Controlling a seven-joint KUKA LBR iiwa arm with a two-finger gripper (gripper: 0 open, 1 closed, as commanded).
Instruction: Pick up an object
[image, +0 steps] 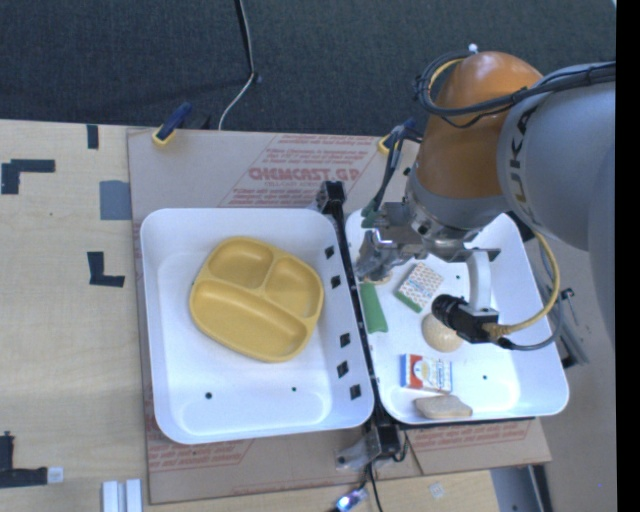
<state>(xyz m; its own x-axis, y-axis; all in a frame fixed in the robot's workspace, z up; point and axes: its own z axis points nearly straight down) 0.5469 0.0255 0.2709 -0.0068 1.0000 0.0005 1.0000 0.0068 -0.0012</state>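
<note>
Left bin (160, 300): yellow divided plate (257, 297) lying flat near centre, fully visible, nothing on it. Right bin (545, 395): upper part covered by the arm (560, 150) and its wrist. Along its left wall, green stick (373, 307), top end tucked under the gripper (378, 255). Gripper sits low over the bin's upper-left corner; the jaw area is a grey blur, can't tell open or closed, nothing visibly between them. Right of the stick: checkered card (420, 286), partly under the wrist. Below: beige round obj (438, 333), half hidden by a black fitting (462, 317). Red/blue/white small box (428, 373), tan flat lump (443, 407) at the front wall.
</note>
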